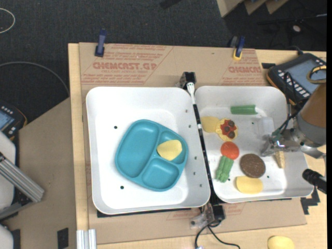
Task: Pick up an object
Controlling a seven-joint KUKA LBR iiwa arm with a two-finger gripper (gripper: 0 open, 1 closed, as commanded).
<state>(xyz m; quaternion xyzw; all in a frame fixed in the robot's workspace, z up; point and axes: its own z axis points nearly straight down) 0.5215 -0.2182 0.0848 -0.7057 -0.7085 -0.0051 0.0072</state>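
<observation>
The right bin [270,98] holds several toy foods. A green bar [243,109] lies at the back, and a yellow and red piece [220,127] sits near the left wall. Toward the front are a red tomato [230,150], a green vegetable [224,168], a brown round disc [252,165] and a yellow lump [249,184]. My gripper [275,145] reaches in from the right and hangs low over the bin's right side, just right of the brown disc. Nothing shows in its grasp.
The left bin [104,108] bears a teal divided plate [141,152] with a yellow piece [169,149] in one compartment. A black divider [197,123] runs between the bins. A black device [298,77] sits at the bench's right rear.
</observation>
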